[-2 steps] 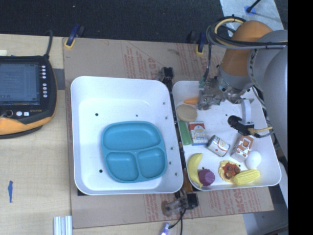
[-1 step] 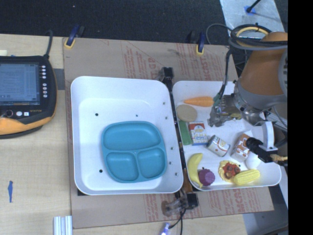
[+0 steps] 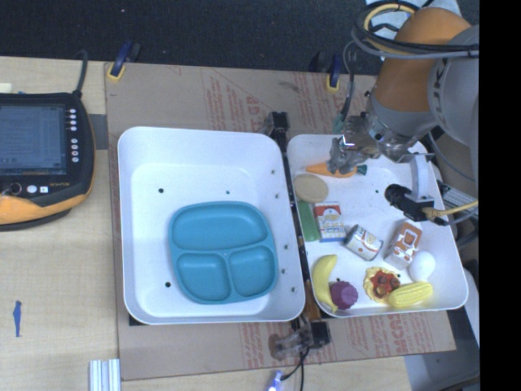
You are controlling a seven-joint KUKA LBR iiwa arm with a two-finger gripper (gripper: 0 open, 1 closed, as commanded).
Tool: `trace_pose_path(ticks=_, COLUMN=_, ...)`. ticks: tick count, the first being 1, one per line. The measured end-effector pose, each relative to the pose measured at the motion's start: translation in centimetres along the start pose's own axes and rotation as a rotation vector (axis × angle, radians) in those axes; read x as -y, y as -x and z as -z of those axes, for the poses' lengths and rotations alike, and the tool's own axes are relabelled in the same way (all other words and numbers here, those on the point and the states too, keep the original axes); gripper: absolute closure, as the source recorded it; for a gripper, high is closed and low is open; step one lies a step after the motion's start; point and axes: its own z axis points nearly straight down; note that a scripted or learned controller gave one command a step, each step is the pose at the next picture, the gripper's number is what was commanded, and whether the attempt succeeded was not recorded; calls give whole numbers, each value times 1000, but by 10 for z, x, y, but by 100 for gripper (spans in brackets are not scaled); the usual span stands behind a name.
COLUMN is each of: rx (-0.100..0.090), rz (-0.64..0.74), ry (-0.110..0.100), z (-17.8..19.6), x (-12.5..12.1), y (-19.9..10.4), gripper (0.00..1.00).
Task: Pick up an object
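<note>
Grey arm's gripper [image 3: 348, 157] low over the far end of the right white bin [image 3: 456, 296].
Its fingers touch a small orange carrot-shaped toy [image 3: 319, 169]; whether they pinch it cannot be told. Nearby lie a round tan cookie [image 3: 310, 188] and a red-and-white printed carton [image 3: 329, 221], lettering unreadable. A glossy blue three-compartment plastic tray [image 3: 222, 250] sits in the left white bin [image 3: 138, 218].

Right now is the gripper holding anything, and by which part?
Cannot tell. The gripper is low at the far end of the right bin, right over the carrot, but any hold on it is hidden.
</note>
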Motion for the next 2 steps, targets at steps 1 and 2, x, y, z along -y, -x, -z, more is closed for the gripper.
trace_pose_path(ticks=1, rx=2, rz=1, ry=-2, z=-16, x=48, y=32, gripper=100)
trace_pose_path(ticks=2, rx=0, rz=0, ry=1, z=1, x=-34, y=0, gripper=100)
